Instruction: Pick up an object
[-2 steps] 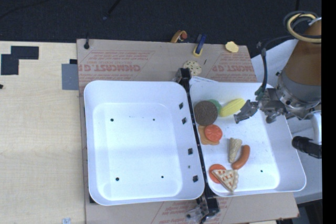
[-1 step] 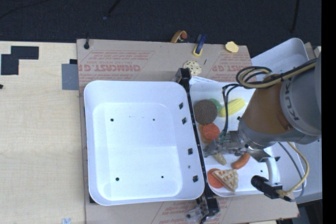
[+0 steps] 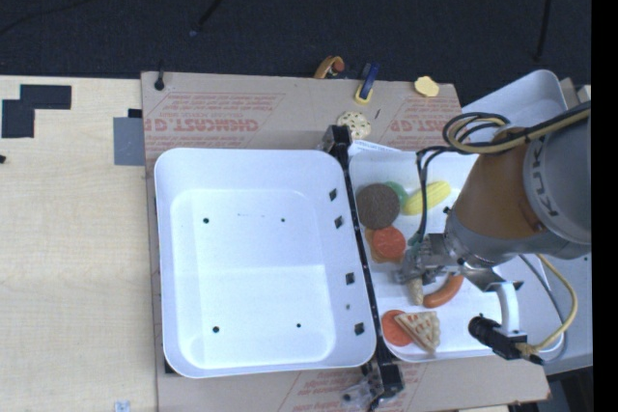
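Left bin (image 3: 183, 207) wide open; right bin (image 3: 381, 154) crowded with toy food (image 3: 379, 205), arm (image 3: 502, 198) covering its right half.

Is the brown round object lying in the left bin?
No, the brown round object lies in the right bin, beside a red round item.

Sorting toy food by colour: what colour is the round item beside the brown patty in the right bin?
Orange-red disc, clearest in the camera view, just below the patty.
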{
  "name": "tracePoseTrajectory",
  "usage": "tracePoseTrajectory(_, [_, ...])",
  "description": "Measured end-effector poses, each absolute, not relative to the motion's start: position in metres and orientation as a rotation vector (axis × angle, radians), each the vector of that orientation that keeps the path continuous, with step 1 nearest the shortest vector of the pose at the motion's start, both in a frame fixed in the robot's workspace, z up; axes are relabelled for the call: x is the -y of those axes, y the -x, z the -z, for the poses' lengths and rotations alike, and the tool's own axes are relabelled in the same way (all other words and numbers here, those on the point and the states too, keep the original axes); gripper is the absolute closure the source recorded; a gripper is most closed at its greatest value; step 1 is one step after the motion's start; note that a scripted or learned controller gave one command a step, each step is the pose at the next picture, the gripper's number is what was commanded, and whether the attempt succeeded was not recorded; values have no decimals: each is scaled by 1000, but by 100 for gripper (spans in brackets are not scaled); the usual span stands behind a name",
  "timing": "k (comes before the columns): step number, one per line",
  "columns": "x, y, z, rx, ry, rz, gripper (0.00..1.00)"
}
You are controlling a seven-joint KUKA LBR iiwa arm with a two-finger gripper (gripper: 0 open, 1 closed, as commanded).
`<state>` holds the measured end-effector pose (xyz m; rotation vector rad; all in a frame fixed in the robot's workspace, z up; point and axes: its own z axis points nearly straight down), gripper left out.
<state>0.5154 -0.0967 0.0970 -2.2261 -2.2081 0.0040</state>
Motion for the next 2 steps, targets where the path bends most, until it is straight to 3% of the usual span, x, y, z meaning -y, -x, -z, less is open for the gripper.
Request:
tracePoseTrajectory(1, [13,-599,-194,2238,2214,18,100])
tracePoseTrajectory(2, [-95,-572,-187,2228,2204,-2,100])
